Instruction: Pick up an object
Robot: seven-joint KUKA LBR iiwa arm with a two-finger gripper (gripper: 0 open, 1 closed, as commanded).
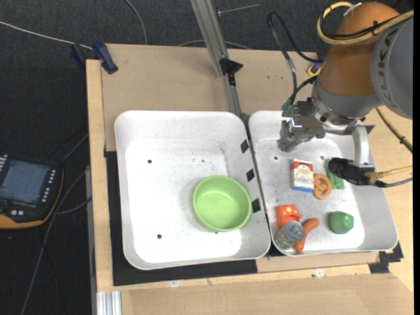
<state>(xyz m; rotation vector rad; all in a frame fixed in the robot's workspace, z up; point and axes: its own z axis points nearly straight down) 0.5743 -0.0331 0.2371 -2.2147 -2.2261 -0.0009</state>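
**My tool over the right bin, nothing seen in it**

My tool [289,138] hangs over the upper left part of the right bin [377,209], dark grey metal, blocky. I cannot tell how its tips stand; they blur into one dark lump. Nothing shows between them. Above it sits my wrist, grey with a glossy orange dome.

Right bin: shallow white plastic, rounded corners, faint speckle on the floor. Candidate objects cluster in its lower half, below and right of my tool, apart from it:
- small carton [302,175], boxy, red top, white and blue front, closest to my tool.
- orange ring-shaped piece [321,187], touching the carton's right side.
- dark green piece [337,180] just beside the ring, shape unclear.
- round green object [340,222], smooth, near the right wall.
- orange-red block [287,213], chunky.
- grey round can-like thing [290,233] at the front edge, touching a thin orange stick shape [304,232].

Left bin [138,136]: same white plastic, holds one lime green bowl [222,203], smooth, round, upright, near the wall next to the right bin.

Both bins rest on a tan board counter [164,77], matte.
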